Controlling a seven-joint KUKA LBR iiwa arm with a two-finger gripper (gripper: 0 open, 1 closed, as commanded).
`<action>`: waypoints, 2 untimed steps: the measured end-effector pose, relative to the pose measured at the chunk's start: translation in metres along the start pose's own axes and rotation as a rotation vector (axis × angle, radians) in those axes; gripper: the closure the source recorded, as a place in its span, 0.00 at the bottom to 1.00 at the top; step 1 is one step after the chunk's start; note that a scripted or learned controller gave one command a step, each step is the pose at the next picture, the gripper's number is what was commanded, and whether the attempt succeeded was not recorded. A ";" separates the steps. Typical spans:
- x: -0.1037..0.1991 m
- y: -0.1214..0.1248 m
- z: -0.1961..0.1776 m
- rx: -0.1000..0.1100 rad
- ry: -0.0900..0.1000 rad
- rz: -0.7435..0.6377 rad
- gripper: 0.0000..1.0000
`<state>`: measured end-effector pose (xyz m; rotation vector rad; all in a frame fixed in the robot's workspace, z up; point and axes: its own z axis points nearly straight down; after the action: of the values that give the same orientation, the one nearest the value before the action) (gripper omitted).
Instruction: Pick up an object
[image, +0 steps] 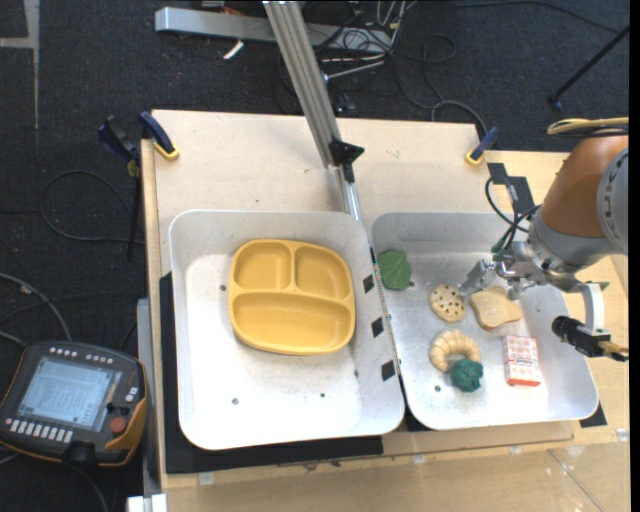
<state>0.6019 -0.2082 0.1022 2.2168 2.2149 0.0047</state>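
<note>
The right bin holds several food items: a green leaf, a chocolate-chip cookie, a slice of toast, a croissant, a dark green lump and a red and white carton. My gripper hangs just above the far edge of the toast. It is open, with one finger on each side of the slice and nothing lifted between them.
The left bin carries a yellow divided plate. A slanted metal pole crosses the back of the bench and ends near the divide between the bins. A pendant lies on the floor at the left.
</note>
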 end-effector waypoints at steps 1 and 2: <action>0.000 0.001 -0.012 -0.004 -0.002 -0.001 1.00; -0.004 0.003 -0.076 0.000 0.000 -0.003 1.00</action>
<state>0.6044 -0.2123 0.1778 2.2137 2.2177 0.0054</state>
